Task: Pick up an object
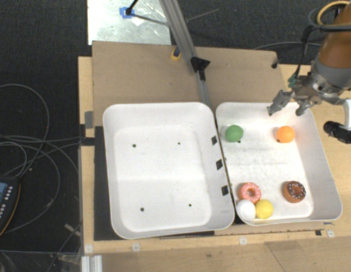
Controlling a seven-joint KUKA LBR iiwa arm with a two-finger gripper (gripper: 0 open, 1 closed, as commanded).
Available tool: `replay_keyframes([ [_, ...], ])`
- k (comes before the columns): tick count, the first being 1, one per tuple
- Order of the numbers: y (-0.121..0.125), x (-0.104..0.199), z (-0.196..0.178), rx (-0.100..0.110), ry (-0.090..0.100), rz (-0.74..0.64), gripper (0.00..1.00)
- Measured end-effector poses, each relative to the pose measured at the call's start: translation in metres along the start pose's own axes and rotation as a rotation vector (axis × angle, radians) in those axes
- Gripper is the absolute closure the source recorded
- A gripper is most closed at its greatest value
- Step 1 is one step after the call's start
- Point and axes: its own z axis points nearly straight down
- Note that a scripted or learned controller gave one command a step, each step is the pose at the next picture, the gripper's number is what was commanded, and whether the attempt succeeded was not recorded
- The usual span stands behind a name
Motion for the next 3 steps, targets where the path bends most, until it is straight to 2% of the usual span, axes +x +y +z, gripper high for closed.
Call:
replay_keyframes([
  [1, 0.004, -0.005, 0.044, 0.0, 0.0, 0.001, 0.0],
  [2, -0.002, -0.008, 0.088, -0.001, 0.0, 0.002, 0.0],
  [3, 0.0, -0.008, 0.074, -0.008, -0.001, 0.001, 1.0],
])
